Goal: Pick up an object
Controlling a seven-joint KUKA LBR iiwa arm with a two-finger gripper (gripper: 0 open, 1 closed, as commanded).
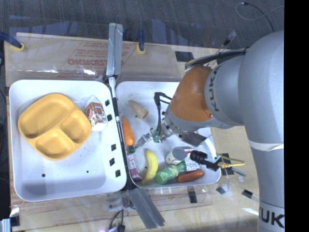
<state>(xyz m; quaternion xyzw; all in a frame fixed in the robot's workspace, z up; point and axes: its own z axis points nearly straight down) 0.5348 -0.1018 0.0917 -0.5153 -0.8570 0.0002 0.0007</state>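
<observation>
Hovering low in the right-hand shallow white bin [145, 88], two-finger gripper [153, 138] poised for picking; grip state indiscernible. Nearest candidates: orange tapered carrot [128, 131] beside it, yellow curved banana [151, 165] below.

The claw [150, 138] hangs low in the right bin [145, 88], between carrot [128, 131] and banana [151, 165].

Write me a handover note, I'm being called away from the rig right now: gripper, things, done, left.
Gripper: low in the right white bin, beside the orange carrot; grip state unreadable.
Right bin also holds a yellow banana, green bottle, red sausage, tan cone.
Left white bin: yellow divided tray, brown packet.
Done: no pickup seen.
Left: grasp and lift one object.
</observation>
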